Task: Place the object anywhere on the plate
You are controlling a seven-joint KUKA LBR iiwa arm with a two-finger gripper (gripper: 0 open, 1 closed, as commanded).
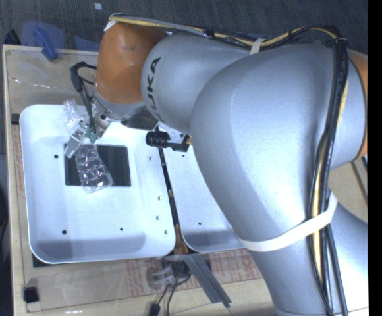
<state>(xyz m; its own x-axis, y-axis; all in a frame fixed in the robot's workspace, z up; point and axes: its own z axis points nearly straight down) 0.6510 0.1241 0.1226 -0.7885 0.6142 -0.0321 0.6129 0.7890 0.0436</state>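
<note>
Arm (244, 110) stretched across both bins, pincer (79, 133) over black plate (112, 163)

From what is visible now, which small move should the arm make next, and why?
Probably open and lift straight up. The gripper hangs over the left bin, and the clear plastic object below it seems to lie already on the dark plate, partly over its left edge.

The wooden bench (20, 78) carries two shallow white bins, left (39, 196) and right (197, 222), touching side by side.
</note>
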